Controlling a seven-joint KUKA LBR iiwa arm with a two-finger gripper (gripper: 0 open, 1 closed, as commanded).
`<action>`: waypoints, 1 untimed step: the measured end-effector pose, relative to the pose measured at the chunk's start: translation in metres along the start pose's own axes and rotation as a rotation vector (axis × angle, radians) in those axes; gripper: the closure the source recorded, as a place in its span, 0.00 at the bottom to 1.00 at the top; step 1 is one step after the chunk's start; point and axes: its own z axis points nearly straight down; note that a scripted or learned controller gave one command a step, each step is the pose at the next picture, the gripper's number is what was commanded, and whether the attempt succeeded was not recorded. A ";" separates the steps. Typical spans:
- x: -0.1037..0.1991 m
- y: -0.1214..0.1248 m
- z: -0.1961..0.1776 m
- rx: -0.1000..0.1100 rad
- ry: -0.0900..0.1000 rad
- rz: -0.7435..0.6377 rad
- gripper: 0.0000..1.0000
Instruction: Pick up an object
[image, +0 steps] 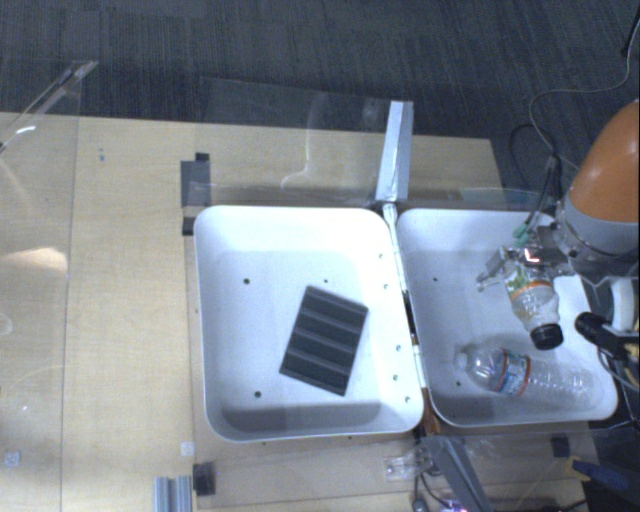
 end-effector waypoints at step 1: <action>-0.024 0.058 0.112 -0.005 -0.002 -0.155 0.00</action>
